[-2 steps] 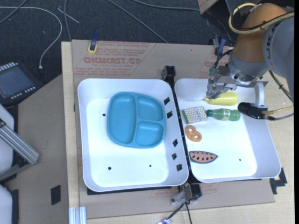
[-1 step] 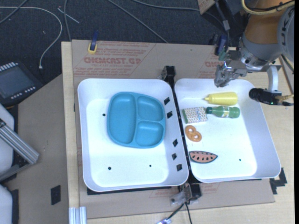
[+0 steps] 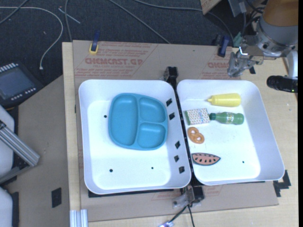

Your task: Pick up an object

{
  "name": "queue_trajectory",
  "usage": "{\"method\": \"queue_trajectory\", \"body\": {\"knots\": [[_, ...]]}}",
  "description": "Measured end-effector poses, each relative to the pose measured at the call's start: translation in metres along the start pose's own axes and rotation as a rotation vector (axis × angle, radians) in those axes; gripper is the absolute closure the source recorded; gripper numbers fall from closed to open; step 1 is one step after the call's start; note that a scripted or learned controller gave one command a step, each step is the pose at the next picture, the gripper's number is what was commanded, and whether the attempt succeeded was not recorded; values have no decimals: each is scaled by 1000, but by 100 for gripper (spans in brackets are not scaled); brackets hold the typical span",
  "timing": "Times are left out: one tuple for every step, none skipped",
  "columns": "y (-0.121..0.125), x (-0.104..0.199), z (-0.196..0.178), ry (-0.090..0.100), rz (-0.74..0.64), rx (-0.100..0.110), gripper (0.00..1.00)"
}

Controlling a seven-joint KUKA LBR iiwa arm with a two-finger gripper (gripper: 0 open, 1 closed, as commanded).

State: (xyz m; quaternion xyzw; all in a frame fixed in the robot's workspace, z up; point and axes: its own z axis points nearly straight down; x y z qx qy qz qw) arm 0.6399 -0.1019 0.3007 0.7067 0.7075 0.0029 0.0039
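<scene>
My gripper (image 3: 238, 63) hangs at about one o'clock in the view, above the far rim of the right bin (image 3: 265, 126), not over any object. I cannot tell its state from this angle; nothing shows in its grasp.

The candidates all lie in the right bin's left half. A yellow bottle (image 3: 225, 99) lies on its side at roughly twelve o'clock within that bin. Just below it a green bottle (image 3: 227, 118) also lies flat, its cap end touching or nearly touching a checked packet (image 3: 197, 116) at its nine o'clock. A pretzel (image 3: 195, 135) sits near the divider, and a melon slice (image 3: 205, 159) lies at six o'clock of the group. The left bin (image 3: 94, 126) holds a blue tray (image 3: 138, 121).

My worries: both bottles are round and lying down, so a closing pinch across them could roll them away. The packet, pretzel and slice are flat, so a descent that stops high would close on air. The pretzel and packet are close to the bin wall, which could catch a finger. The bottles lie near each other, so a drop between them might nudge both.
</scene>
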Motion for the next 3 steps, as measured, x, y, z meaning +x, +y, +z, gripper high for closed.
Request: {"method": "queue_trajectory", "body": {"knots": [[-3, 44, 19, 3, -3, 13, 100], [-3, 93, 27, 4, -4, 12, 100], [-15, 154, 37, 4, -5, 13, 100]]}}
